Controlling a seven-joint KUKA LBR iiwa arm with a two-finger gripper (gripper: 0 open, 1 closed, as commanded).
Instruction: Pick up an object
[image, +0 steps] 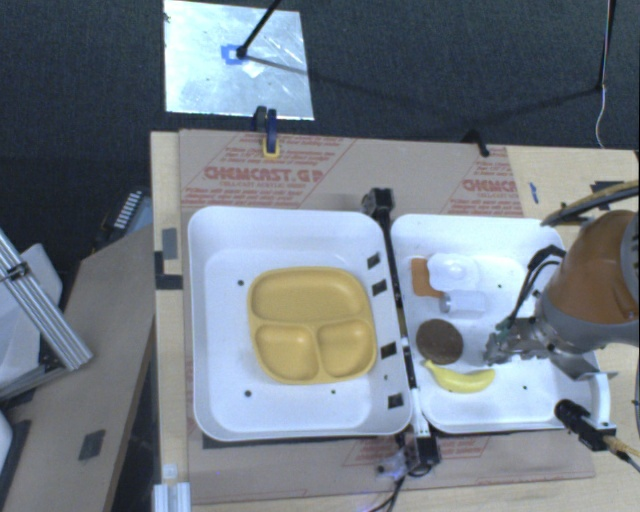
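Note:
The right bin (520, 235) holds a yellow banana (460, 379) near its front, with a brown round object (439, 341) just behind it. Farther back in that bin are a white and clear object (455, 280) and an orange flat piece (420, 277). My gripper (503, 346) is low inside the right bin, to the right of the brown round object and just behind the banana's right end. The arm's orange band (600, 270) rises above it at the right.
The left bin (215, 300) bears a yellow divided plate (308, 324). A black divider with clips (390, 290) runs between the bins. Cables (535, 275) hang by the wrist. A cardboard sheet (300, 170) lies under both bins.

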